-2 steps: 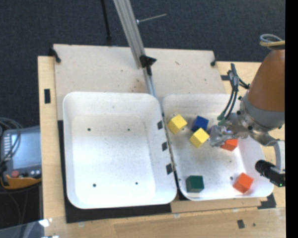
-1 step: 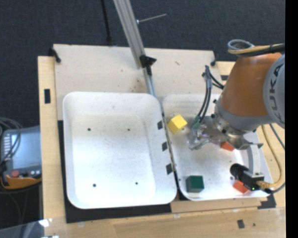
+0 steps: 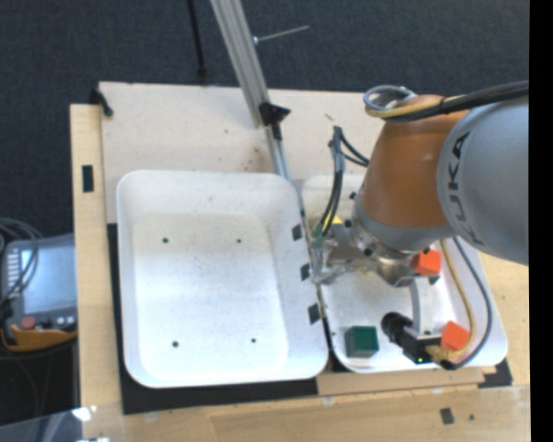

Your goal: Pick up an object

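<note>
**Arm low over the right bin, its working end hard to read**

We see three loose things in the right bin (image 3: 343, 362). A green block (image 3: 360, 341) lies near the bin's front left corner, in plain sight and touched by nothing. An orange block (image 3: 454, 335) sits toward the front right, just beside a black part (image 3: 401, 331) with a small green light at its end; we cannot tell what that black part is or whether it belongs to the arm. A second orange piece (image 3: 429, 262) shows just under the wrist body, partly covered by it, so its shape stays unclear to us.

The arm (image 3: 442, 182), orange band and grey casing, covers most of the right bin, hiding its back half and whatever may lie there. The gripper (image 3: 384, 267) hangs below the orange band as a cluster of metal parts and cables. We cannot tell from this slanted view how it is set or whether it has hold of anything.

The left bin (image 3: 134, 247) shows a bare white floor with a few dark specks. Both bins rest on the pale wooden surface (image 3: 175, 122). An aluminium strut (image 3: 244, 58) slants up from between the bins and is cut off at the top edge. At the far left, a device with a screen (image 3: 39, 279) and cables is cropped by the frame.
</note>
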Controlling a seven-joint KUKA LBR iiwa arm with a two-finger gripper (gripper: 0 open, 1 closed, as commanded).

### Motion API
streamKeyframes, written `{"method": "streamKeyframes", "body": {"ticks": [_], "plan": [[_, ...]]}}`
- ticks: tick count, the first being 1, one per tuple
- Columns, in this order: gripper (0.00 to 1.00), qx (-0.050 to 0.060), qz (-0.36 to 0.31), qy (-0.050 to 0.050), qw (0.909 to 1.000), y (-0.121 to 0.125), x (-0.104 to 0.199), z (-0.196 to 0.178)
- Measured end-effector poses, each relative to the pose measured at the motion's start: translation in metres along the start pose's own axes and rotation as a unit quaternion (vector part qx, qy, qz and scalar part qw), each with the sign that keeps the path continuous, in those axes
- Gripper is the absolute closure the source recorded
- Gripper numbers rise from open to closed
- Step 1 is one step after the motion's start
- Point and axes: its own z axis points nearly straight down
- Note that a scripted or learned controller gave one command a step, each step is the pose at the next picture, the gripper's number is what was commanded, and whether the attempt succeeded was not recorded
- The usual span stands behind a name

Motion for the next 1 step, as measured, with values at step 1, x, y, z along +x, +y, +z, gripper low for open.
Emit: {"method": "streamKeyframes", "body": {"ticks": [1], "plan": [[1.00,0.000,0.000,0.000,1.0000,0.0057,0.0582,0.0096]]}}
